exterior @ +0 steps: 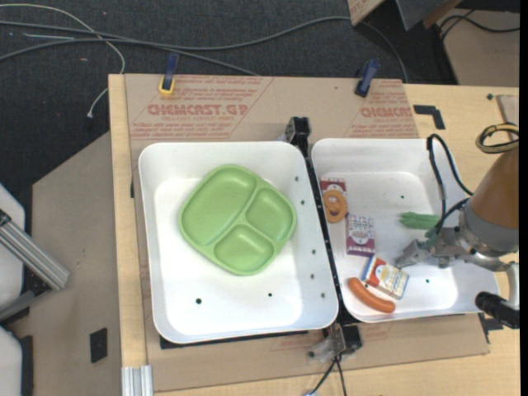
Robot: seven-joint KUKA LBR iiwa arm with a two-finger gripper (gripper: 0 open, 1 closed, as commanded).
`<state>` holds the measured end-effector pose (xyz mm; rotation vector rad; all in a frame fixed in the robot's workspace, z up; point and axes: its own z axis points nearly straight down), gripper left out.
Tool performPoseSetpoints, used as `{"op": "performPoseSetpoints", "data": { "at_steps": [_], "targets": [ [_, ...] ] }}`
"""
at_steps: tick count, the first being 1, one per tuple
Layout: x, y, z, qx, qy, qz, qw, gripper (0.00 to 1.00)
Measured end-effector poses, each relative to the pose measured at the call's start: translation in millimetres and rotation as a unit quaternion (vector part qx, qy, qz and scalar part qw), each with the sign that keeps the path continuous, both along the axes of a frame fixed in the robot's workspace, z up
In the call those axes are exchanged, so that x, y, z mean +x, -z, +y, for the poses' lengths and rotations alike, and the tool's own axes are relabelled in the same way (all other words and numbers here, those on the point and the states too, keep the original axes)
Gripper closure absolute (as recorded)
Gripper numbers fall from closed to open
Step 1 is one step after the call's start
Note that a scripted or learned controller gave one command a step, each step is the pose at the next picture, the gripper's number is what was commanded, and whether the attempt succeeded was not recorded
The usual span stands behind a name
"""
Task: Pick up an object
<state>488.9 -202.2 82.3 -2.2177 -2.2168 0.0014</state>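
Note:
The right bin point(396, 159) holds several small things. A green piece point(418, 219) lies toward its right side. A small packet with a brown ring on it point(334, 200) and a purple and white packet point(360, 233) lie near its left wall. At the front lie a red, white and blue packet point(388, 278) and a hot dog point(370, 295). My gripper point(412, 256) reaches in from the right, low over the bin, just below the green piece and just up and right of the red, white and blue packet. Nothing visibly hangs from it.
The left bin point(165, 221) holds a green divided plate point(238, 219). A black clamp point(298, 129) sits at the far end of the wall between the bins. Black cable point(441, 176) loops over the right bin's far right part, beside the arm point(499, 209).

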Motion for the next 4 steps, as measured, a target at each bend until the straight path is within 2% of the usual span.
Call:
{"op": "performPoseSetpoints", "data": {
  "at_steps": [1, 3, 4],
  "targets": [
    [1, -14, -1, -0.0012, 0.000, -0.003, 1.0000, 1.00],
    [9, -127, -3, -0.0029, -0.001, -0.005, 1.0000, 1.00],
    [13, -140, 51, -0.0008, -0.004, -0.004, 1.0000, 1.00]
  ]
}}
